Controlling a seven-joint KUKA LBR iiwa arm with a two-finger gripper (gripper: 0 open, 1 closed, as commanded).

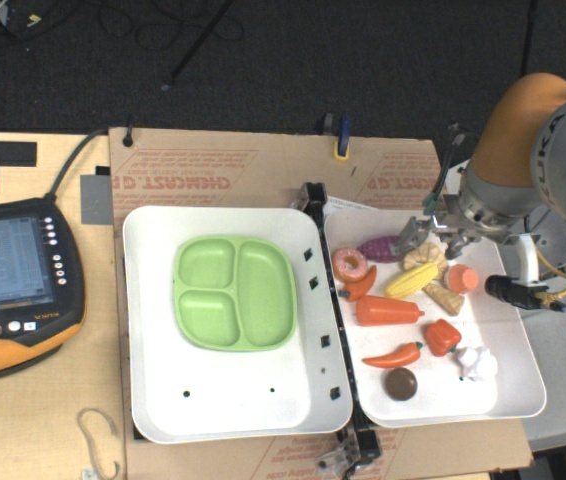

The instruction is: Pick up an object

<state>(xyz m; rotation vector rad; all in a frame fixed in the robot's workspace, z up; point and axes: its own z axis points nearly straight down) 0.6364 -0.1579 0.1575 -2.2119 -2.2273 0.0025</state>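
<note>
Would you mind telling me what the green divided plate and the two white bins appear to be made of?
The green divided plate looks like moulded plastic with a matte to satin finish: uniform colour, soft rounded compartment ridges, only faint sheen. The left bin and right bin also look like smooth white plastic, judging by their rounded corners and thin raised rims, though coated metal cannot be ruled out.

Even overhead light, soft shadows (slightly grainy)

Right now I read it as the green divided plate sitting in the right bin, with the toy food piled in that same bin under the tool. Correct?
Not quite. The camera view shows the green divided plate in the left bin, alone. The toy food is in the right bin, with the tool over its far end.
</note>
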